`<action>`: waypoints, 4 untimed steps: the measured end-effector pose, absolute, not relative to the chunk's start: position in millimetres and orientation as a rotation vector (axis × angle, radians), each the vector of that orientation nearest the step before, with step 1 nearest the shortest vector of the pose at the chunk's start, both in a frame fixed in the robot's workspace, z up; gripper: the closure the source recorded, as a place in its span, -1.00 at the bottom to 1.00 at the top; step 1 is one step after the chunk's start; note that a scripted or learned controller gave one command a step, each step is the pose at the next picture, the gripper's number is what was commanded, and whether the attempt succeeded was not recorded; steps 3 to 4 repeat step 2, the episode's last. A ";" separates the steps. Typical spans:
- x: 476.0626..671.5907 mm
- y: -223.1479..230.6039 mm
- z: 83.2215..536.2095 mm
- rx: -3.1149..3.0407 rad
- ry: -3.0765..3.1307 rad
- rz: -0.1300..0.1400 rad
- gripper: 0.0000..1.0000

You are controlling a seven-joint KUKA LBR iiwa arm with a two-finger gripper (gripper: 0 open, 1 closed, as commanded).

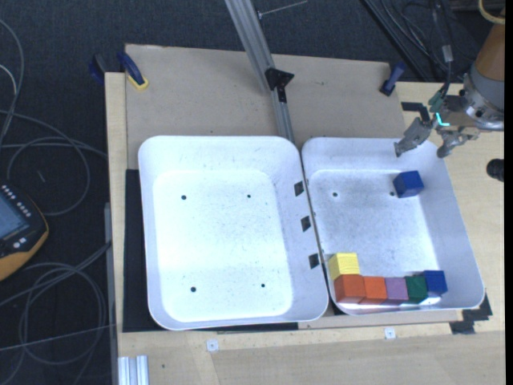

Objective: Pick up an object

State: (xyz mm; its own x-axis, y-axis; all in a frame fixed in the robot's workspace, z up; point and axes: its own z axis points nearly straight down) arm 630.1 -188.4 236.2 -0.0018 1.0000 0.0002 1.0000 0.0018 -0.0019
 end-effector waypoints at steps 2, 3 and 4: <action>668.5 -210.9 112.7 -2.220 -2.228 -0.001 1.00; 668.5 -210.9 112.7 -2.220 -2.228 -0.001 1.00; 668.5 -210.9 112.7 -2.220 -2.228 -0.001 1.00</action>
